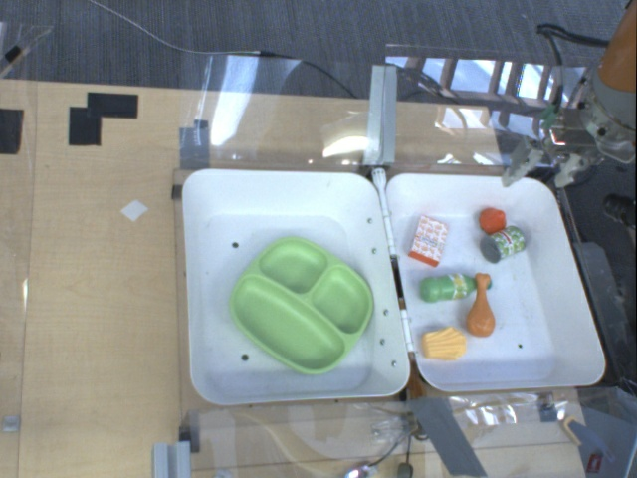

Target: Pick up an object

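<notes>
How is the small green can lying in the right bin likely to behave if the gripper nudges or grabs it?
The green can lies on its side, so a nudge would probably roll it. Its rounded, seemingly smooth wall may slip from a pinch. The red ball beside it could get bumped.

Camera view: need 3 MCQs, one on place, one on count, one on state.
1. Where does the green divided plate lie?
A. left bin
B. right bin
C. bench

2. How many items lie in the right bin?
A. three
B. six
C. nine

3. How does the gripper stand?
A. gripping the tomato
B. inside the left bin
C. holding nothing, at the right bin's far edge

Answers: 1 A, it lies inside the left bin. 2 B, carton, tomato, can, green bottle, orange drumstick, yellow piece. 3 C, nothing sits between its fingers.
</notes>
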`<state>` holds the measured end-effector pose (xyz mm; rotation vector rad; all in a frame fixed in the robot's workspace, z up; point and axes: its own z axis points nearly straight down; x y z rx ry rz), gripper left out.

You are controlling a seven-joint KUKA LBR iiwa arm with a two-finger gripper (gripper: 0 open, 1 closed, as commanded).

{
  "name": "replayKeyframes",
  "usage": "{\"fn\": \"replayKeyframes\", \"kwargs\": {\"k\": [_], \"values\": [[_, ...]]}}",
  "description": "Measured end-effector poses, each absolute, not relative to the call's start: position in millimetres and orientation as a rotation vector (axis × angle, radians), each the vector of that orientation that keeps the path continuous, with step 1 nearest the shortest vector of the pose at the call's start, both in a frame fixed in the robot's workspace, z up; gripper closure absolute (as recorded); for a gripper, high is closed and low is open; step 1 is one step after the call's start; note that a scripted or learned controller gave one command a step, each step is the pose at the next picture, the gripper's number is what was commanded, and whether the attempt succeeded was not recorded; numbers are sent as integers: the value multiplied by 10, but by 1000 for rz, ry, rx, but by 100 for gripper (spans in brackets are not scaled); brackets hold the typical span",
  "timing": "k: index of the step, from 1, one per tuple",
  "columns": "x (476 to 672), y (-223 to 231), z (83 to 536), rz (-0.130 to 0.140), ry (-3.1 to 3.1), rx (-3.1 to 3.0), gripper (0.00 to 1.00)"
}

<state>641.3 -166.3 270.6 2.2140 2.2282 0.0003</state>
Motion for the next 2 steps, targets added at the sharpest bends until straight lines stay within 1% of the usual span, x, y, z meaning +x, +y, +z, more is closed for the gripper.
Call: {"fn": "replayKeyframes", "kwargs": {"k": [1, 2], "values": [[6607, -2023, 954, 4, 2229, 2211, 0], [6628, -2012, 1039, 4, 2234, 2203, 100]]}}
